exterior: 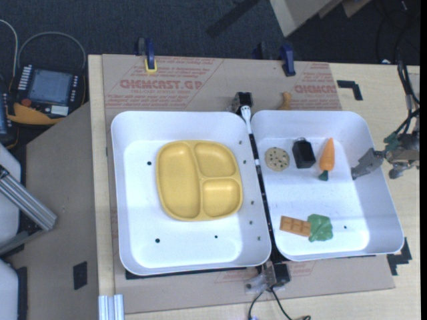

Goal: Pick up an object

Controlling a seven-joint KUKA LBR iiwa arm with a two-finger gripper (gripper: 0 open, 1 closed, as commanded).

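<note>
The right white bin [347, 199] holds several small objects. A round speckled cookie [276, 158], a black block [303, 153] and an orange carrot [326, 157] with a green tip lie in a row at its far side. Near its front lie an orange-brown cracker [295, 226] and, touching it on the right, a green broccoli piece [320, 227]. The left white bin [127, 179] holds a yellow divided plate [199, 179]. A grey-beige body [313, 2], seemingly part of the arm, crosses the top edge, well above and behind the bins.
A grey fitting with cables [383, 157] sits at the right bin's right rim. Blue clamps [148, 49] [288, 57] hold the cardboard at the back. A control pendant [47, 89] lies off the bench at the left.
</note>
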